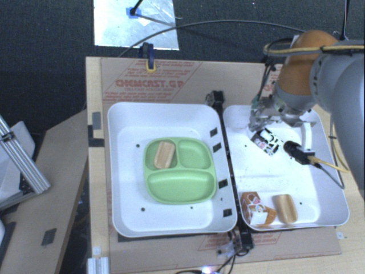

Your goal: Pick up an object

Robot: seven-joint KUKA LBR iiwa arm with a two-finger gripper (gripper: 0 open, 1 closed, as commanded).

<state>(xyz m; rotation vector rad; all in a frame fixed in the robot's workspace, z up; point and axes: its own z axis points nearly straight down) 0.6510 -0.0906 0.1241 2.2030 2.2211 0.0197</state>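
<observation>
dark carpet lies behind a bench topped with printed cardboard, and two white bins sit on it side by side. the left bin holds a green divided plate with a tan bread piece in its upper-left compartment.

the arm is over the right bin. its gripper hangs low over the far end of that bin, close to the wall the two bins share. how wide it stands cannot be told from this slanted look down, and nothing can be seen held in it.

the likeliest target is the small black-and-white thing. it lies on the bin floor just beside the gripper, toward the near side and a little toward the arm's side. its long axis seems to run on a slant, from far-left to near-right. whether the gripper touches it cannot be told.

a bread roll and a wrapped snack rest together in the near corner of the same bin, well apart from the gripper. a grasp on the closest thing would probably need a short shift toward the near edge, with the jaws set across that slanted axis.
</observation>
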